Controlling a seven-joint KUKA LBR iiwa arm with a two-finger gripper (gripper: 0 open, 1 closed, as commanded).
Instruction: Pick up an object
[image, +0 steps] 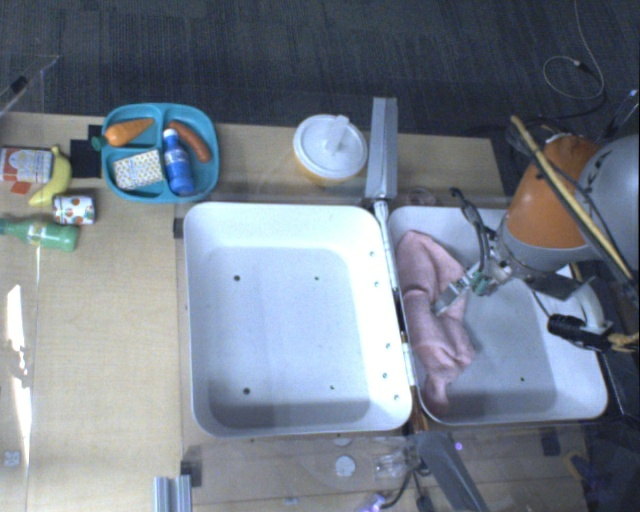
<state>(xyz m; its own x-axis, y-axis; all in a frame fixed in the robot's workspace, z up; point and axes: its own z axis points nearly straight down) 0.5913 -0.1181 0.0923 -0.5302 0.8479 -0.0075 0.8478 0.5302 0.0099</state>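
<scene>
Big picture first: the bench (100, 380) carries two white bins, and the left bin (285, 320) has nothing to offer, so all the action is in the right bin (520, 370). There lies the pink cloth (432, 300), bunched along the bin's left wall, right against the divider. The arm (560, 210) leans in from the right, and the claw (462, 290) sits at the cloth's right edge. It looks slightly parted with a fold of cloth at its tips, though at this angle I can't swear anything is truly pinched. To do this well, I'd say bite deep into a thick fold, close firmly, then lift straight up. The wall and divider crowd the cloth's far side. Elsewhere: a blue tray (160, 152) of toy food, a lidded cup (330, 148), small toys far left, all well apart.
</scene>
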